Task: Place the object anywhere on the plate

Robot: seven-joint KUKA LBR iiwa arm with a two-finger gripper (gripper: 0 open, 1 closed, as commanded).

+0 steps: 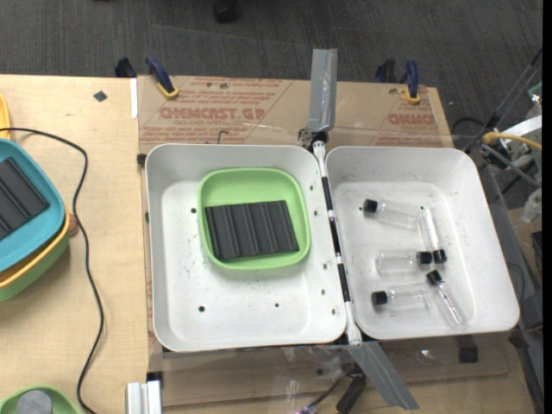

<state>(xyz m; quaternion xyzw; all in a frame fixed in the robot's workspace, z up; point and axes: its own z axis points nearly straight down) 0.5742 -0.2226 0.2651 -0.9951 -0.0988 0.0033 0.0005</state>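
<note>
From the camera view, the task's things are five small clear plastic vials with black caps. They lie scattered in the right shallow white bin. One vial lies alone near the upper left of that bin. The other four lie close together in its lower right part, some touching at their ends. None of them is on the plate. How far the claw is open, and whether it has hold of anything, I cannot tell. For the same reason I cannot say where the vials lie relative to it.

The left shallow white bin touches the right one along the middle edge. In it sits a light green square plate with rounded corners, toward the upper part. On the plate lies a flat black ribbed mat.

Both bins rest on a brown cardboard sheet on the wooden desk. On the desk's left edge stands a stack of teal and yellow-green dishes, with a black cable just beside it.
</note>
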